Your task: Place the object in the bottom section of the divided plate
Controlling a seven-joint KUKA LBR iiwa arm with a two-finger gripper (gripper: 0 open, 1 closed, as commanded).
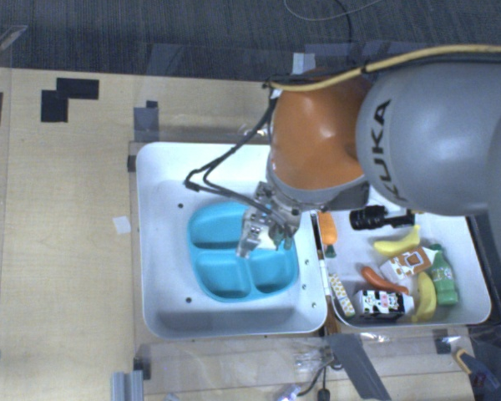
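A blue divided plate (pixel 221 266) with three sections lies in the left white bin (pixel 163 224). My gripper (pixel 265 236) hangs over the plate's right-hand part, near the ridge between its sections, below the orange wrist band. A small greenish bit (pixel 285 241) shows at the gripper's right side. I cannot tell whether it is a held object or part of the gripper. The wrist hides the plate's upper right rim.
The right bin (pixel 476 307) holds several items: a yellow banana (pixel 398 245), an orange piece (pixel 327 230), a black bottle (pixel 377 218), a green bottle (pixel 443 279), a red piece (pixel 380 279) and a black-and-white carton (pixel 380 304). The big grey arm covers the bins' upper right.
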